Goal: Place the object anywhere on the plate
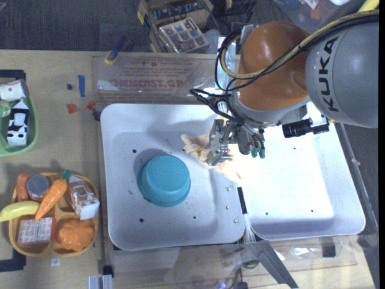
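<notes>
A round blue plate (164, 179) lies in the left white bin (120, 131), towards its front middle. A pale tan, crumpled object (196, 146) rests on the bin floor just right of and behind the plate, near the wall shared by the two bins. My gripper (236, 146) hangs over the right end of that object, above the divide between the bins, and partly hides it. The grey arm with its orange band (271, 59) comes in from the upper right.
The right white bin (301, 191) sits beside the left one. On the bench at far left are a yellow tray (12, 233) of toy food and a green tray (30, 131). Cardboard boxes (174, 17) stand behind the bench.
</notes>
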Robot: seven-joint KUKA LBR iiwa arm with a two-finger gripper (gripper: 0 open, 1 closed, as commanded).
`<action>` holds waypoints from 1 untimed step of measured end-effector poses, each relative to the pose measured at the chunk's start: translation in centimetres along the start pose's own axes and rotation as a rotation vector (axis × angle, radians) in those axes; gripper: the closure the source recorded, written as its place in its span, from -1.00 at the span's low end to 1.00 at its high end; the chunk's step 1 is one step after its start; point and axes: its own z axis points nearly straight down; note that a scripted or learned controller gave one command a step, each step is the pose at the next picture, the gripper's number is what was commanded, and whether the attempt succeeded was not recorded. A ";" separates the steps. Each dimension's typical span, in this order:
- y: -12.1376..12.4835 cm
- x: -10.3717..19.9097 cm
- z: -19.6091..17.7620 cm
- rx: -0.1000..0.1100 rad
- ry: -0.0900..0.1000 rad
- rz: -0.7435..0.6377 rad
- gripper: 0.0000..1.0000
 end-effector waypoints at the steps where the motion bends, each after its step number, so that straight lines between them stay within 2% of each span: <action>1: 4.4 3.2 0.6 0.000 0.001 -0.003 1.00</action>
